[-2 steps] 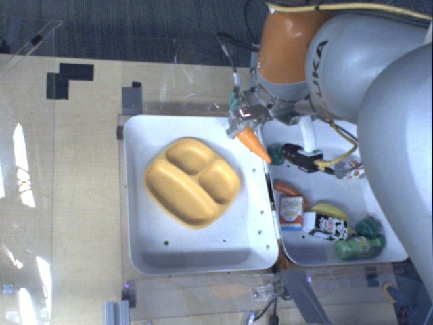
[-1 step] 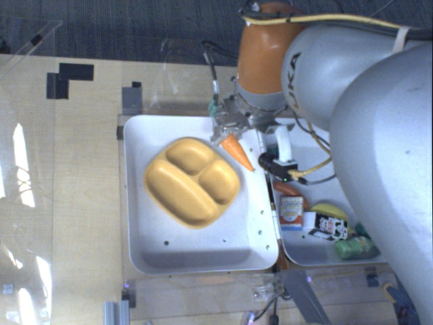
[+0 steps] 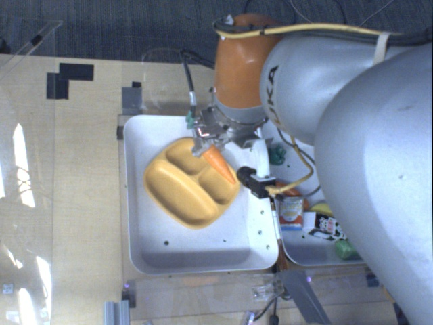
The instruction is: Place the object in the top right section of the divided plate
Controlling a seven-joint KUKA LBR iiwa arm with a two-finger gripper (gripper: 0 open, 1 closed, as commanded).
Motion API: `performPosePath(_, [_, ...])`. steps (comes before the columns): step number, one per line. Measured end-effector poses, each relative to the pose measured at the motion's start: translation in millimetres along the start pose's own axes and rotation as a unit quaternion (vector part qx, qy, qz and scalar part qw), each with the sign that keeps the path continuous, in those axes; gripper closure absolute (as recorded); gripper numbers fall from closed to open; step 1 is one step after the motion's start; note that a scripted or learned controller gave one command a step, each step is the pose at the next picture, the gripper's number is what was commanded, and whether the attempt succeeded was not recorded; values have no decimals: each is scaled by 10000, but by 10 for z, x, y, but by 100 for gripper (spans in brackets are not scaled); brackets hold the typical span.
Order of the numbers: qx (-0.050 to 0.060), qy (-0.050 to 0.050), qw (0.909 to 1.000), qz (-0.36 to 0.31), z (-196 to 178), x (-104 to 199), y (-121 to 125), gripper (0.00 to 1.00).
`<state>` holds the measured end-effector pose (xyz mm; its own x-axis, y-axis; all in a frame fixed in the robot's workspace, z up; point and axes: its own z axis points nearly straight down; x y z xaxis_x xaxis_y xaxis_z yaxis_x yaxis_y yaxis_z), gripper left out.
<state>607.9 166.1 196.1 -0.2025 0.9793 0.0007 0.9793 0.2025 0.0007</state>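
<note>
A yellow divided plate (image 3: 186, 191) lies tilted in the left white bin (image 3: 145, 235). An orange carrot-shaped object (image 3: 220, 166) rests over the plate's upper right part, slanting down to the right. My gripper (image 3: 205, 141) hangs directly above the carrot's upper end, at the plate's top right section. The carrot's top end meets the gripper's tips, and whether it is gripped is hidden by the wrist.
The right bin (image 3: 318, 252) holds several items: a green thing (image 3: 277, 156), a small cup with an orange-and-white label (image 3: 291, 210), a black-and-white packet (image 3: 327, 226) and a green piece (image 3: 346, 250). The big grey arm covers most of the right bin.
</note>
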Motion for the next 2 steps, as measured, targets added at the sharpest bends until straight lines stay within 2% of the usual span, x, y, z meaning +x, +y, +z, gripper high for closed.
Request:
performPosePath(1, [10,-2,9998,175,4,501,-138,100])
performPosePath(2, [-5,0,9978,667,-47,632,-46,100])
